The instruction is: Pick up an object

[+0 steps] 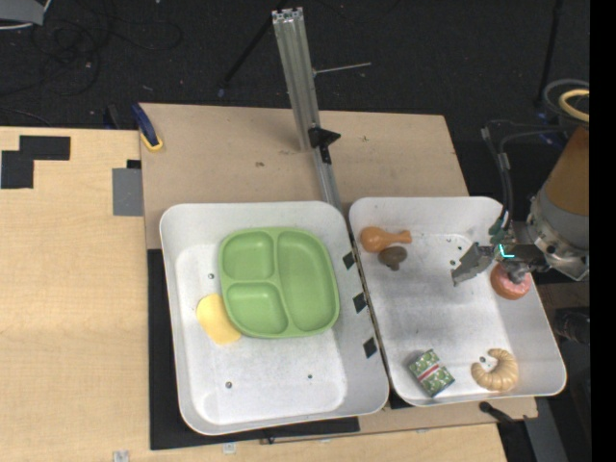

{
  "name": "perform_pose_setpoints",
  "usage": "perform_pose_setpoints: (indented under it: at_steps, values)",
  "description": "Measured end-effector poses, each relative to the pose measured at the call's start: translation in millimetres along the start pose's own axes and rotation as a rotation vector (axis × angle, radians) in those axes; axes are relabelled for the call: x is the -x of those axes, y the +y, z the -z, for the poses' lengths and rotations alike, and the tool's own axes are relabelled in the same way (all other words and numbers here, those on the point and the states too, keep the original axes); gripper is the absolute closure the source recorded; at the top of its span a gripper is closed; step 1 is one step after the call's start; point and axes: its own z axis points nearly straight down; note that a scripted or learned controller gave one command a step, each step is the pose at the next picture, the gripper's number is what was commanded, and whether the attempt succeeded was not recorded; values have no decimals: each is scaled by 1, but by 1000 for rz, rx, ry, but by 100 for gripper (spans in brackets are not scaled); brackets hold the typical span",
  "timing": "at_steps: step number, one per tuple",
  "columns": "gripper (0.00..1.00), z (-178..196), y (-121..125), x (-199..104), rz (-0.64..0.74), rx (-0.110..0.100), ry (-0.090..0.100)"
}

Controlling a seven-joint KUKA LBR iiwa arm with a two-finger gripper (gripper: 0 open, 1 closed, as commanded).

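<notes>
Right bin [423,301]: arm enters from 3 o'clock, gripper [491,263] low over a red object [510,283]; finger state cannot be told.

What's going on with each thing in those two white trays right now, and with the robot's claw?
Green divided plate: flat in the left bin.
Yellow piece: lying against the plate's left edge.
Orange pear-shaped toy: on its side, right bin.
Green packet: lying flat.
Croissant: lying near the corner.
Red ball: beside the gripper.
</notes>
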Motion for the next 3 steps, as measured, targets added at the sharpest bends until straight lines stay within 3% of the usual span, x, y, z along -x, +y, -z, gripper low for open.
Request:
perform_pose_setpoints:
  at_steps: [1,2,3]
  values:
    - [0,1,0,0,0,1,0]
    - [0,-56,-1,-11,0,-2,1]
    - [0,-108,-5,-1,-1,-3,1]
